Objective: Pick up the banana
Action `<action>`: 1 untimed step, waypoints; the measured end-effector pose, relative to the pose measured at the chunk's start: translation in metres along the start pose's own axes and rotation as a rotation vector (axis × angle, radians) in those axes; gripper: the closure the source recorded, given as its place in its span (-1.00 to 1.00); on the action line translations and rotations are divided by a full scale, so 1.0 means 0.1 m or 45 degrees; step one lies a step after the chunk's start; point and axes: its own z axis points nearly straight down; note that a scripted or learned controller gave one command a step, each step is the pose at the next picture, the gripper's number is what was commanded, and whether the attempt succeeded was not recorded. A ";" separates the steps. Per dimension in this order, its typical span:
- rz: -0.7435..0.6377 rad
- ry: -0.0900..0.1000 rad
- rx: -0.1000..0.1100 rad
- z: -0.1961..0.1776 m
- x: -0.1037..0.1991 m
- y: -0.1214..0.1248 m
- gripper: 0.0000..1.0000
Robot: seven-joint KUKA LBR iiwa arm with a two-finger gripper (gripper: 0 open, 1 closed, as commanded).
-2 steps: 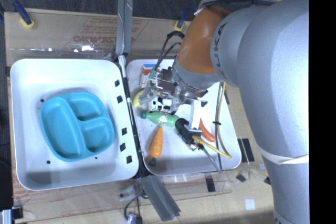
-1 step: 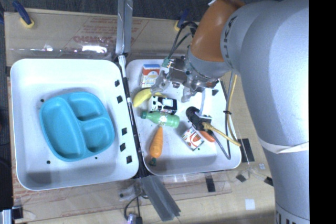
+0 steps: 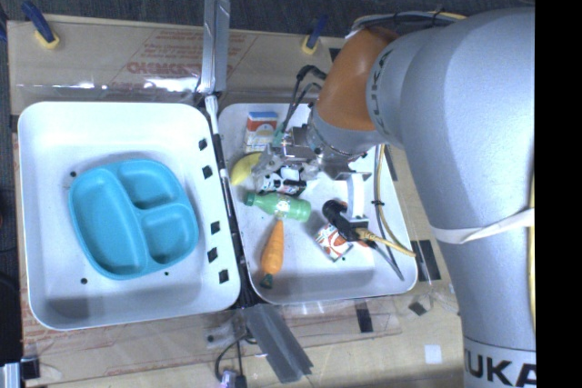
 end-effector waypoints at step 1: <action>0.038 0.003 -0.019 0.04 0.14 0.67 -1.00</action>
